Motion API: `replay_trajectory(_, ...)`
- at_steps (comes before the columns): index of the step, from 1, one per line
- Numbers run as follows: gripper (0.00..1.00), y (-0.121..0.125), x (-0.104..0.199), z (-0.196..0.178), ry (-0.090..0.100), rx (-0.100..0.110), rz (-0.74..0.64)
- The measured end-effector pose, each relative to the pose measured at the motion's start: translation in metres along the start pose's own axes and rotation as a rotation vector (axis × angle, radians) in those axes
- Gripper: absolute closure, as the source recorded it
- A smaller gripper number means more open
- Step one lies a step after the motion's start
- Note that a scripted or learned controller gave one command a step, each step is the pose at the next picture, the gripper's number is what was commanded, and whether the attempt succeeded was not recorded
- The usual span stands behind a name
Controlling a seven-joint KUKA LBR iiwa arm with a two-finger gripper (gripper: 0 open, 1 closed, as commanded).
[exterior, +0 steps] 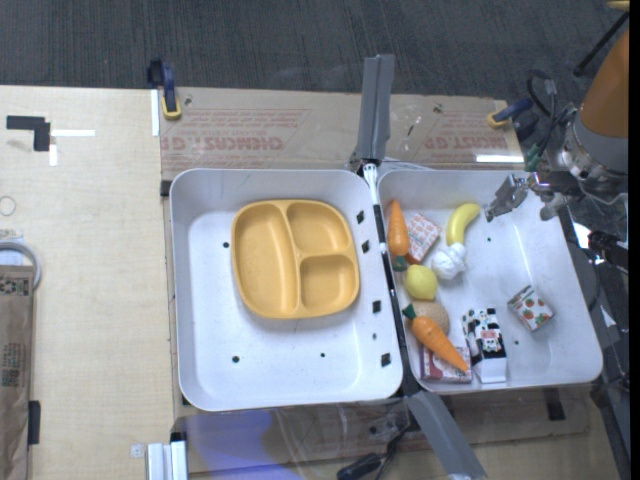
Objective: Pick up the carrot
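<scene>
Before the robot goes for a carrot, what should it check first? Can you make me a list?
1. Carrot in sight: ok. A carrot lies at the near end of the right bin.
2. Just one to choose: not ok. A second carrot lies along that bin's left wall.
3. Tool close to a carrot: not ok. The tool is at the bin's far right side, past the banana.
4. Room around the near carrot: not ok. The milk carton sits close beside it.

My bench [80, 298], pale wood, bears two white bins: the left bin [200, 368] and, touching its right edge, the right bin [570, 358]. Left of them lies a brown packet [14, 368].
</scene>
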State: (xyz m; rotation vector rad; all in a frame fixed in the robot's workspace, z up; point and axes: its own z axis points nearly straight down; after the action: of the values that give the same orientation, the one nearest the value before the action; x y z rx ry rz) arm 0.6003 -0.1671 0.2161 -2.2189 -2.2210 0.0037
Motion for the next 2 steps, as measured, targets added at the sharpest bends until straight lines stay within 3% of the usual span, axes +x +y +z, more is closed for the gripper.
replay_trajectory(1, 0.00, -0.071, -0.051, 0.084, 0.007, 0.003, 0.140)
replay_trajectory(2, 0.00, -0.114, -0.050, -0.142, -0.002, -0.003, 0.051)
